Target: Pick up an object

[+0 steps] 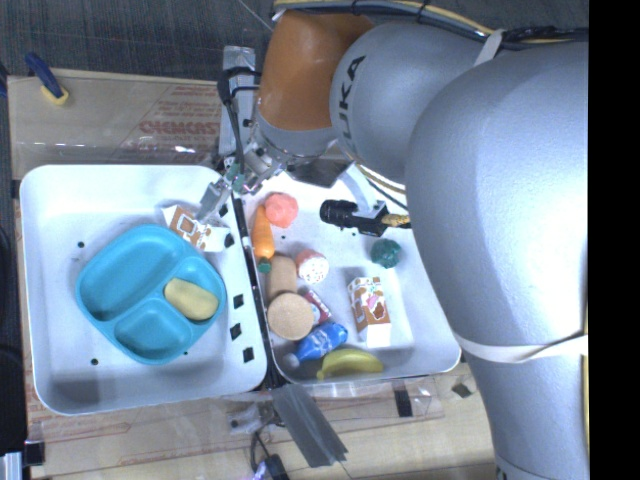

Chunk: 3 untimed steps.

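My gripper (216,196) hangs over the far right corner of the left bin (50,268), close to the divider between the bins. A small brown and white box (189,227) lies just below and left of it, at the edge of a blue divided plate (125,288). Whether the gripper touches the box I cannot tell. A yellow potato-like piece (191,298) rests in the plate's right compartment. The grey arm with its orange band (300,68) reaches in from the upper right and covers the far part of the right bin.
The right bin (425,343) holds an orange carrot (262,234), a pink ball (281,209), a tan cylinder (288,313), a small can (312,265), a carton (370,306), a green ball (386,253), a blue item (320,345) and a banana (350,363).
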{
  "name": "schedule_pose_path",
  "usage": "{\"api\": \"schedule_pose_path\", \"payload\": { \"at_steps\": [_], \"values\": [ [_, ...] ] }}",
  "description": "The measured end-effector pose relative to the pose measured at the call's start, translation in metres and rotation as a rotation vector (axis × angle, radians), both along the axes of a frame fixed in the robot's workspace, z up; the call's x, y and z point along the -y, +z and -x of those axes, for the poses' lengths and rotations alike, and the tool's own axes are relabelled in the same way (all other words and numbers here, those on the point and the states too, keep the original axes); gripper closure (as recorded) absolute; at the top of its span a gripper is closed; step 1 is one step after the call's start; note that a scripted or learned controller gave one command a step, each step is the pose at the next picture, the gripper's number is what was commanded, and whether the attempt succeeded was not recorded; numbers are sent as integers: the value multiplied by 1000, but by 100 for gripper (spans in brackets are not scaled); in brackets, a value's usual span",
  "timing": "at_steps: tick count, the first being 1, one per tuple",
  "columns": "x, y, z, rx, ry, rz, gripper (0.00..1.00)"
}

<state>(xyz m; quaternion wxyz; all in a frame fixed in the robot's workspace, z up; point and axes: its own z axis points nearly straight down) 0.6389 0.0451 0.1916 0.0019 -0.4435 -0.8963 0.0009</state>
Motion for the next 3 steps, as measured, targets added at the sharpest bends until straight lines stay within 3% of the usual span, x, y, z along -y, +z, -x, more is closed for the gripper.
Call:
{"api": "schedule_pose_path", "payload": {
  "at_steps": [1, 2, 3],
  "values": [
    [-41, 0, 30, -1, -150, 1, 0],
    [-70, -94, 27, 10, -252, 6, 0],
    [51, 16, 83, 12, -175, 2, 0]
  ]
}}
